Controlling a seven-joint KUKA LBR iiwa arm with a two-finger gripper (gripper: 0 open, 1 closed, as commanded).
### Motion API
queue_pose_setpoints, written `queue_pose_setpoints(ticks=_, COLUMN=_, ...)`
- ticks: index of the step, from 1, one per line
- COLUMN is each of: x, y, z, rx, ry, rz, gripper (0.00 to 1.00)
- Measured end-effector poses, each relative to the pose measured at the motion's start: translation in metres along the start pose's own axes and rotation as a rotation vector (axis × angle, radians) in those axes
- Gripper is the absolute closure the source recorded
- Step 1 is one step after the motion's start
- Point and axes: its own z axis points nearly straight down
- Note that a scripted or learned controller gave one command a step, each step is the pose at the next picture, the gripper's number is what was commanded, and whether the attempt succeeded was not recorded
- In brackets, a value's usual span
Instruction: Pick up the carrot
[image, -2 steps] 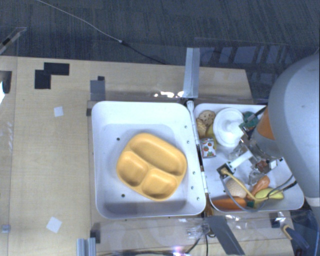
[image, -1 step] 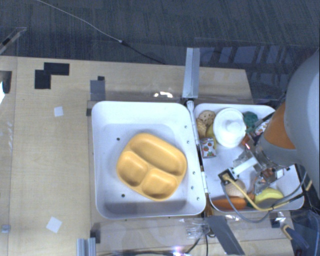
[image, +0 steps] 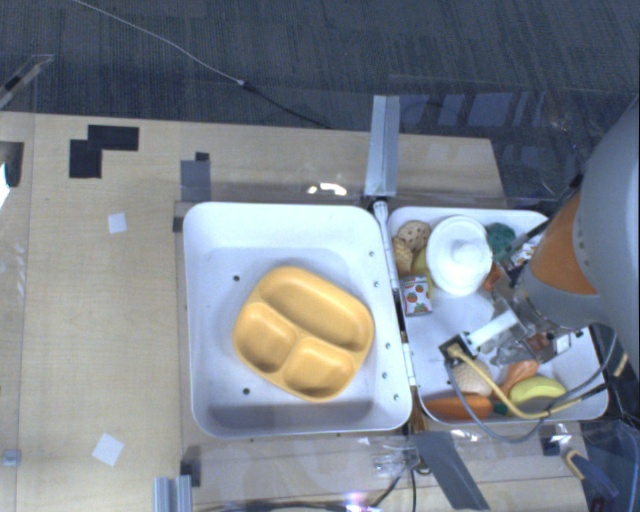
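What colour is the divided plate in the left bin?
Plain yellow, that divided plastic plate; see camera view.

Gripper (image: 512, 348) is hanging low over the near half of the right bin (image: 432, 330). Carrot (image: 458, 407) is lying along that bin's near wall, just beside a yellow fruit (image: 538, 392). Yellow divided plate (image: 303, 330) is sitting in the left bin (image: 215, 280).

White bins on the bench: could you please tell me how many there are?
2. The left bin holds a yellow tray; the right bin holds the carrot and other items. None seems hidden.
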Motion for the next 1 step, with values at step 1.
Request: queue_pose_setpoints(ticks=1, x=-0.0002, y=-0.0001, z=0.0002, rx=0.0, ry=-0.001, rz=0.0, gripper=0.0)
